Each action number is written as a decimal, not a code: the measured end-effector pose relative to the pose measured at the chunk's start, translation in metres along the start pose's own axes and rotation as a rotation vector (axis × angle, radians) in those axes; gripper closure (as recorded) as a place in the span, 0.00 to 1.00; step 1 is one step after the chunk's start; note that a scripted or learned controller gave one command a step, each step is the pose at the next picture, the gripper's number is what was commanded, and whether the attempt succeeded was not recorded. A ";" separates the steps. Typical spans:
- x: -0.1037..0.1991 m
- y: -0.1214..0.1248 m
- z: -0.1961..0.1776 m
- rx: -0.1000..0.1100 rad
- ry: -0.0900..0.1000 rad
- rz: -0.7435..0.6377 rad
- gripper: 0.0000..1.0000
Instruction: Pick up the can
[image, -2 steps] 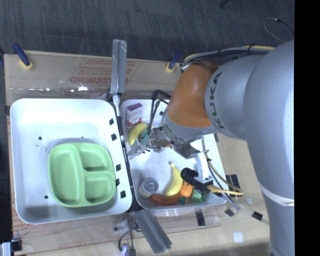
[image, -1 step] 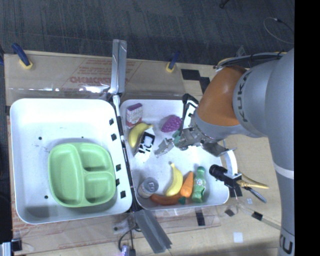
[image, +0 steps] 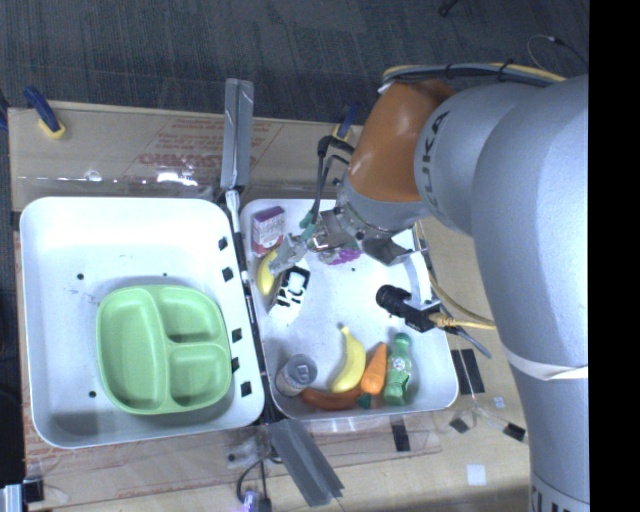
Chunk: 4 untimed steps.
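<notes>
- The can (image: 297, 374) stood upright in the near left corner of the right bin (image: 437, 392), close to its wall.
- My end effector (image: 300, 243) hung over the far end of that bin, well apart from the can; I could not tell its state.
- A red pepper (image: 325, 399) lay touching or nearly touching the can's base, with a banana (image: 348, 362), a carrot (image: 373, 369) and a green bottle (image: 399, 368) just beside.
- I judged a slanted descent could knock the can over or catch the bin wall.
- Near the end effector sat a small purple-labelled box (image: 268, 227) and a second banana (image: 267, 272); closing there would grab the wrong thing.
- The left bin (image: 50, 240) held a green tray (image: 163, 347).
</notes>
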<state>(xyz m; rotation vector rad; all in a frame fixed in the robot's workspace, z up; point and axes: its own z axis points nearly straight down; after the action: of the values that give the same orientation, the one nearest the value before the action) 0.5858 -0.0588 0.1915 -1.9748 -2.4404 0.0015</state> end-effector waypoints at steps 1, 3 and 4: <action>-0.032 -0.027 0.069 -0.001 0.000 0.076 0.00; -0.042 -0.082 -0.062 -0.001 -0.001 -0.070 0.00; -0.008 -0.002 0.001 0.000 -0.001 -0.187 0.00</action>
<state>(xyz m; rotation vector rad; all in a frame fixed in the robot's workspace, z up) 0.5852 -0.0672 0.1904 -1.7392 -2.6145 0.0023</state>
